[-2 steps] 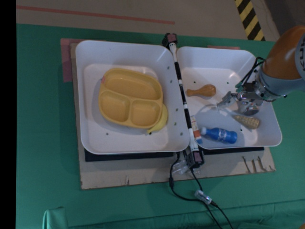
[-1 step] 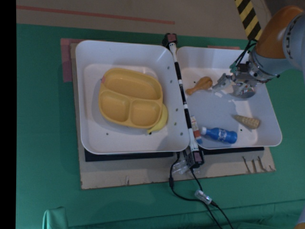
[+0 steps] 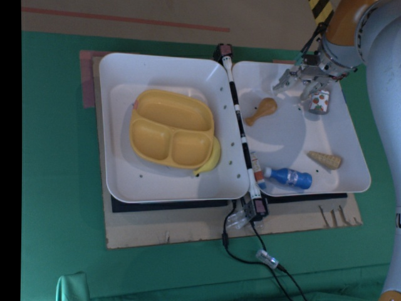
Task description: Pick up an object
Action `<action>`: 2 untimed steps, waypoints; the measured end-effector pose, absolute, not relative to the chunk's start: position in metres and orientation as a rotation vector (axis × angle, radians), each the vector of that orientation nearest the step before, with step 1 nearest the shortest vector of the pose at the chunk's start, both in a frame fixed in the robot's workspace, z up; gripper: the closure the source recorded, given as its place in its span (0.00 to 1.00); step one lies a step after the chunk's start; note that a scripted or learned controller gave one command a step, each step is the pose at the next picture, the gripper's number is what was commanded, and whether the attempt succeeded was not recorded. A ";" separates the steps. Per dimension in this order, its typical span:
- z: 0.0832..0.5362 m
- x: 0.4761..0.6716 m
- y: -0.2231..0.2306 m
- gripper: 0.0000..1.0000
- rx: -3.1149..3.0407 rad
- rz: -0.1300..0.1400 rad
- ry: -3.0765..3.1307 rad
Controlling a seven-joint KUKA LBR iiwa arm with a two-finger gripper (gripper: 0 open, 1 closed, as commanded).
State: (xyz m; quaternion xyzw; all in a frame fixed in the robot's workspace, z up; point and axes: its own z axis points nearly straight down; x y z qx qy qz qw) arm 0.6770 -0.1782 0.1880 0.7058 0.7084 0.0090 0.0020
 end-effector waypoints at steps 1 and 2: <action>0.188 0.642 -0.135 0.00 2.212 0.010 2.205; 0.188 0.626 -0.135 0.00 2.213 0.008 2.202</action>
